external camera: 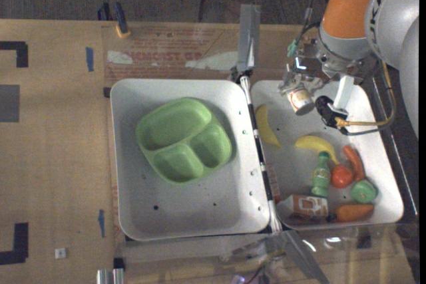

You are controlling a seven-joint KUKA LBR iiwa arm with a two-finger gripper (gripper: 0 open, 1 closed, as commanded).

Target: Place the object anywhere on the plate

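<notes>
**Can in the gripper, plate over in the left bin**

So you've got the gripper (303, 91) above the far end of the right bin (386, 199), closed on a small can (301, 100) with an orange-and-white label, tilted and lifted off the bin floor. The green divided plate (184, 140) sits in the left bin (133, 209), well apart from it. Down in the right bin you'll see two bananas (317, 145), a green bottle (321, 175), a tomato (341, 175), a carrot (354, 211) and a carton (307, 207) crowded toward the near end.
</notes>
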